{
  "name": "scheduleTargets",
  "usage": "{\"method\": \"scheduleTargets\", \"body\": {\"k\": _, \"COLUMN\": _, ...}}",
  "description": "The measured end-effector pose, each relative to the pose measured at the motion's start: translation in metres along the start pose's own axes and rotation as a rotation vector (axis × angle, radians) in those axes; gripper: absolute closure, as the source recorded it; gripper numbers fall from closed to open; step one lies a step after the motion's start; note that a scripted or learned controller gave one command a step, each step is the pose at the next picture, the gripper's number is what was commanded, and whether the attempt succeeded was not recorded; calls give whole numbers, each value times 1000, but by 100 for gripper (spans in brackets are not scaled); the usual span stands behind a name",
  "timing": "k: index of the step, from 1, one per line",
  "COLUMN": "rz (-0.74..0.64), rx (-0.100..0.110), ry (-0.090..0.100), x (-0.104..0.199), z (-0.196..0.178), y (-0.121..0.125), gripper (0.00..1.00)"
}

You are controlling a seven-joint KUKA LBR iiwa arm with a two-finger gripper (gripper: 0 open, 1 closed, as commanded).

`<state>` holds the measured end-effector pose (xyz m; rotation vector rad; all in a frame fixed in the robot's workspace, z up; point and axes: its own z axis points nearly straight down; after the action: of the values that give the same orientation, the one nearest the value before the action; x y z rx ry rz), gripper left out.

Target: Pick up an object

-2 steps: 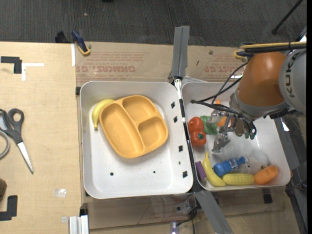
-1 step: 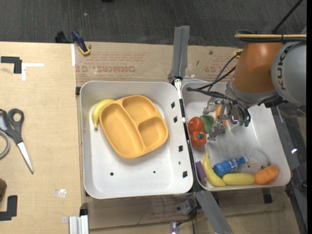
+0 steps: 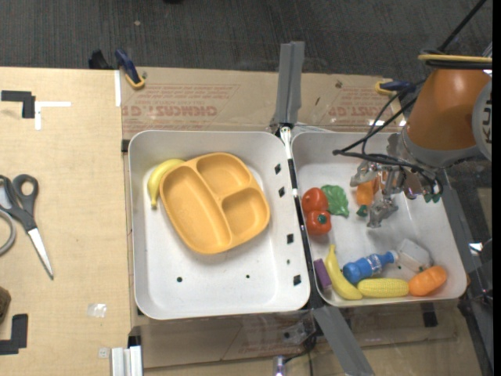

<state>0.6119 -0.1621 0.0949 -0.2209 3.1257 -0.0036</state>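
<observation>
An orange piece (image 3: 365, 192) sits in the right bin (image 3: 454, 233), in its upper middle part, and it seems to be caught at the gripper (image 3: 381, 202), just left of the metal fingers. I judge this as the object of the pick, but the view is too small and cluttered to say if the fingers really close on it or stand open. The piece lies directly to the left of the gripper, touching or almost touching; its long axis I cannot read.

Lower left of it lie a green leafy toy (image 3: 337, 199) and two red tomatoes (image 3: 315, 210). Along the bottom edge of this bin are a banana (image 3: 338, 274), a blue bottle (image 3: 368, 265), a corn cob (image 3: 383, 287) and an orange carrot-like toy (image 3: 427, 280).

The left bin (image 3: 156, 288) holds a divided yellow plate (image 3: 213, 202). On the cardboard (image 3: 203, 100) above, mirrored printing is too faint to read with certainty.
</observation>
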Motion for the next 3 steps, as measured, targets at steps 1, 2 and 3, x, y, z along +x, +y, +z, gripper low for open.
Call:
{"method": "scheduleTargets", "body": {"k": 1, "rz": 28, "rx": -3, "ry": 1, "x": -8, "z": 1, "y": 22, "gripper": 0}}
{"method": "scheduleTargets", "body": {"k": 2, "rz": 48, "rx": -2, "ry": 0, "x": -29, "z": 1, "y": 25, "gripper": 0}}
{"method": "scheduleTargets", "body": {"k": 3, "rz": 210, "rx": -2, "ry": 0, "x": -57, "z": 1, "y": 55, "gripper": 0}}
